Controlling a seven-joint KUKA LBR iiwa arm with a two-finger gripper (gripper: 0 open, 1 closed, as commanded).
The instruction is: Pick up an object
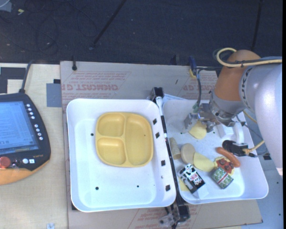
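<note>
— What sits closest to us?

— Down at the front of the right white bin (257,187) lies a small black and white box (192,178), and next to it a little green and red can (222,175).

— Start at the left. What is there?

— First a grey tablet with a blue screen (14,128) on the bench. Then the left white bin (81,185), with a yellow plastic plate with three parts (124,138) in it.

— And in the right bin?

— A round tan piece (187,151), a yellow wedge (203,162), and an orange toy carrot (228,156) lie near each other.

— Where is the gripper?

— The grey gripper (200,119) reaches in from the right, up at the back of that bin. A pale yellow chunk (198,131) is right under it, touching its tips.

— Is it holding the chunk?

— I cannot tell. I also cannot tell if it is spread or pressed together.
</note>
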